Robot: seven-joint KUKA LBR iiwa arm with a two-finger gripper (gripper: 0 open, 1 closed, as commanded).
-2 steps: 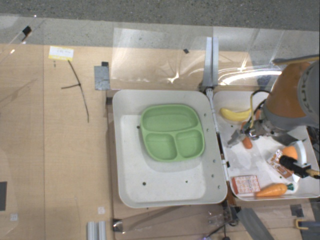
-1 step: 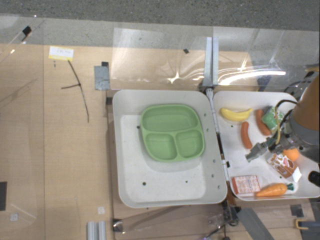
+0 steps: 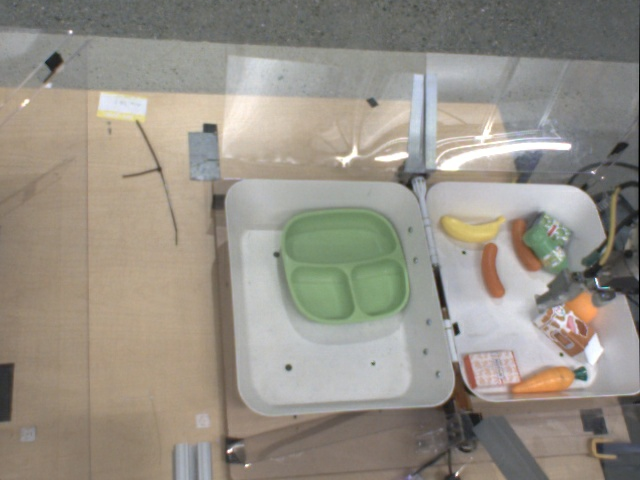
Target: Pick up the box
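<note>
Nearest to me, at the front edge of the right bin (image 3: 455,268), a flat box (image 3: 492,369) with red and white print is lying face up in the front left corner, and a carrot (image 3: 546,379) is lying just beside it, its leafy end pointing away from the box. A little beyond the carrot, a red and white carton (image 3: 568,330) is lying tilted, with a white tag sticking out at its near end. The claw (image 3: 575,293) is reaching in from the right side of that bin and hanging right over the carton's far end, where something orange (image 3: 583,307) is showing just under it; I cannot tell whether it is clenched or released, and the box is sitting well apart from it, untouched. Farther back in the bin, a red sausage (image 3: 492,269) is lying lengthwise, a second red one (image 3: 525,245) is resting against a green can (image 3: 548,241), and a banana (image 3: 472,229) is curving along near the back left corner. To the left of that bin, the left bin (image 3: 330,388) is carrying a green divided plate (image 3: 346,265). Both bins are resting on the wooden worktop (image 3: 100,298).
</note>
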